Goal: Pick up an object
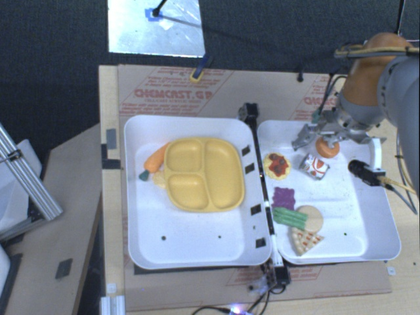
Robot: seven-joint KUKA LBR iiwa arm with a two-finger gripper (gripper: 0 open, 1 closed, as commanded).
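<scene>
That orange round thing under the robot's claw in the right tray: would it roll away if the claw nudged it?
Probably. The orange ball-like toy looks rounded, so a sideways push could send it rolling across the right bin. Its surface looks smooth, so it may slip from the gripper. It seems small and likely light.

orange round object (327, 147), right bin's far side

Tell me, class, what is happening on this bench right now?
A grey robot arm reaches in from the right, its gripper low over the back of the right bin, close to a small orange object and a red and white can. Nothing is visibly lifted yet. More toy food lies nearer the front of that bin. The left bin holds a yellow divided plate with a toy carrot beside it.
</scene>
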